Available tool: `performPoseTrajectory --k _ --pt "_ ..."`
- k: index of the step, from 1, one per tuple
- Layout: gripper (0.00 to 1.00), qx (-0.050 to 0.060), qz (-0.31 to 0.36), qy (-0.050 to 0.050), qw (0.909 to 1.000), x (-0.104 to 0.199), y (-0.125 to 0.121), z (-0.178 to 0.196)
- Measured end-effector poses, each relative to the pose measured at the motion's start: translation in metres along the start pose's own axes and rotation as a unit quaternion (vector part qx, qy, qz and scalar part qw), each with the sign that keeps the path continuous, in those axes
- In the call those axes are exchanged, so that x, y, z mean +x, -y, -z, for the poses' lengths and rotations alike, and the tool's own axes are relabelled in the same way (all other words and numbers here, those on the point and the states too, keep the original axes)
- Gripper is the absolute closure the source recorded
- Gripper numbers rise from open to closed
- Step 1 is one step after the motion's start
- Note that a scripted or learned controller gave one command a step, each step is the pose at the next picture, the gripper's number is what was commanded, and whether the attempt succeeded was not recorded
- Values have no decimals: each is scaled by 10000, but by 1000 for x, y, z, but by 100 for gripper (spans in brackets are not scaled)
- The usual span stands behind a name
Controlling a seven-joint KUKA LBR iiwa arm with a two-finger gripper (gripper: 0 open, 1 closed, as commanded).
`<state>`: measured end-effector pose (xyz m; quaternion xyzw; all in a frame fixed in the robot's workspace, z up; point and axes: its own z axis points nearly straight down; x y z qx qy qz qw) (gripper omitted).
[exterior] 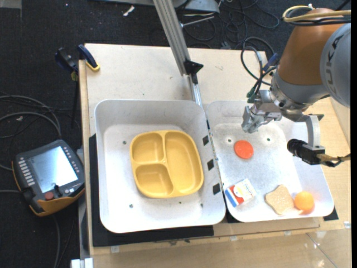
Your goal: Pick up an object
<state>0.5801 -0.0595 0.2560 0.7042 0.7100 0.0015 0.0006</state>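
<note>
In the camera view, the bench (139, 66) carries two white bins side by side: the left bin (111, 149) holds a yellow divided plate (166, 163), and the right bin (279, 155) holds the loose things that could be picked. These are an orange-red disc (244, 149) near the middle of the bin, a small carton (241, 192) with red, white and blue print near the front left corner, a piece of toast (280, 199) along the front edge, and an orange ball (304, 201) touching or just beside the toast on its right. The arm (312, 49) reaches in from the right, and its end effector (252, 120) hangs over the back part of the right bin, just above and behind the disc; nothing is seen between its tips, and from this angle I cannot tell whether it is open or closed. Judged from how things lie, the task is at an early stage: all four things rest on the bin floor, none is lifted, and the disc is the nearest candidate, so the descent, the grasp and the lift are all left to do. As for writing, part of a dark maker's name shows on the arm's grey shell at the right edge, cut off; the carton's print is too small to read, and the pendant (47, 175) on the floor at the left shows a screen with nothing legible.
</note>
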Motion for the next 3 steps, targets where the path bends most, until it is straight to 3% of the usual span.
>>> performPoseTrajectory --k 3 --pt "100 8 -1 -1 10000 148 -36 -33"
